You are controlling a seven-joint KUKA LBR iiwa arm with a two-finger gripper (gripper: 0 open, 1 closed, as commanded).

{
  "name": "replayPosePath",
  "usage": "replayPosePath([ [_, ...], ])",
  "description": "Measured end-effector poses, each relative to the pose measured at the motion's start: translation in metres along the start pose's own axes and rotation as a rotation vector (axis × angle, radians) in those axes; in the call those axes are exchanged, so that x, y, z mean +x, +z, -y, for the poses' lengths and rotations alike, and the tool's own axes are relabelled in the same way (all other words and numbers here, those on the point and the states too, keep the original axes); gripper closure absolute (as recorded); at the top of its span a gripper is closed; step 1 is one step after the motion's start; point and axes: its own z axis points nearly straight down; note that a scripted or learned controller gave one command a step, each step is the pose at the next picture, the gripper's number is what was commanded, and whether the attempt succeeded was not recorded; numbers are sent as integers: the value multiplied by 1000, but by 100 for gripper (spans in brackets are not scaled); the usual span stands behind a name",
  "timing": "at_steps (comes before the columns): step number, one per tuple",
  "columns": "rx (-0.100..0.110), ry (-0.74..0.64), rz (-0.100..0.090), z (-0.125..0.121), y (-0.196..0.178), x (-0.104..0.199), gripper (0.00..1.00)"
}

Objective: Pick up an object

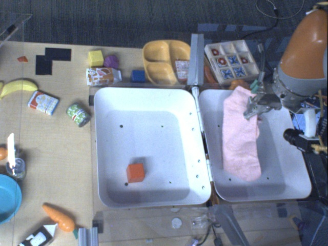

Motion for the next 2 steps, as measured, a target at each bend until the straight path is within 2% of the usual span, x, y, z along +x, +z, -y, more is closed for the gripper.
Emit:
replayPosePath([
  [1, -1, 4, 0, -3, 102, -11, 0],
  [2, -4, -156, 1, -18, 150, -63, 0],
])
